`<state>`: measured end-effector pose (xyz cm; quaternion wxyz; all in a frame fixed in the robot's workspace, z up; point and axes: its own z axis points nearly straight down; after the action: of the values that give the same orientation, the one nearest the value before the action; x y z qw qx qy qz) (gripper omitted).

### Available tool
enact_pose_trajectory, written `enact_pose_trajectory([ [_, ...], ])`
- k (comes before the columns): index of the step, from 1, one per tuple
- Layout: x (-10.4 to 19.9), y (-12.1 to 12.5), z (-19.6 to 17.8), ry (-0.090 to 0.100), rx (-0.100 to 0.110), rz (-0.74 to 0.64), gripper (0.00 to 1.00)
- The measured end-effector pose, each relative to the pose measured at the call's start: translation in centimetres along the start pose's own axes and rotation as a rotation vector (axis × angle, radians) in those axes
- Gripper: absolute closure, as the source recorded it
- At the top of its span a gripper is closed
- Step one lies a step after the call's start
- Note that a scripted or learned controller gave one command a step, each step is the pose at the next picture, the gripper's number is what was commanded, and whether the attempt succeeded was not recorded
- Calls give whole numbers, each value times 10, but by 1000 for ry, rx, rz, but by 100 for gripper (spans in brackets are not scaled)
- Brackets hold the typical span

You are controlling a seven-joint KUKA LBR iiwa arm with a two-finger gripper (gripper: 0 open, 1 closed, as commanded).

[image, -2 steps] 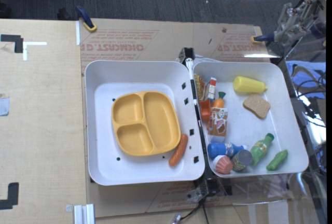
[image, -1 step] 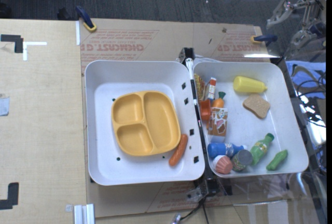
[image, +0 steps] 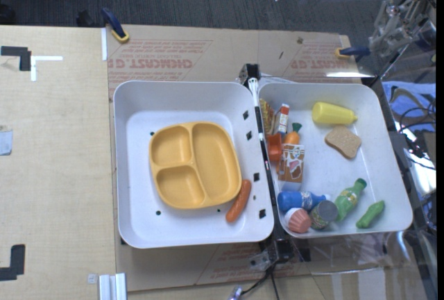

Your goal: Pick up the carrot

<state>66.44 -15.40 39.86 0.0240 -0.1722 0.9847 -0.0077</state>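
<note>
Orange with a tuft of green at its upper end, the carrot [image: 293,135] lies in the right bin [image: 378,173], close to that bin's left wall and about halfway along it. It sits among a cluster of small packages: a red-and-white carton [image: 283,118] just above it, a printed box [image: 293,162] just below it, and a red-orange piece [image: 275,148] touching or nearly touching its left side.

Elsewhere in the right bin, a yellow item [image: 334,113] lies near the top with a slice of bread [image: 344,142] just beneath it, both well apart from the carrot. Along the bottom edge lie a blue item [image: 294,200], a pink shell-like piece [image: 299,221], a small can [image: 322,216], a green bottle [image: 349,198] and a green pickle-shaped piece [image: 370,214].

The left bin [image: 132,173] holds a yellow divided plate [image: 195,165], with a sausage [image: 238,201] lying tilted just beside the plate's lower right corner.

The gripper [image: 398,22] appears as a pale metal assembly at the upper right, beyond the bins' far corner and above the cardboard-covered worktop [image: 173,59], well apart from the carrot. It is too small and cluttered to tell whether it is apart or together, and nothing is visibly held in it.
</note>
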Motion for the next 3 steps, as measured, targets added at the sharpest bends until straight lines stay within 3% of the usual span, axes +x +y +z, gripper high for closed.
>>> enact_pose_trajectory([
  [1, 0, 0, 0, 0, 0, 0, 0],
  [2, -2, -1, -10, -6, 3, 1, 100],
  [3, -2, -1, -9, -6, 3, 1, 0],
])
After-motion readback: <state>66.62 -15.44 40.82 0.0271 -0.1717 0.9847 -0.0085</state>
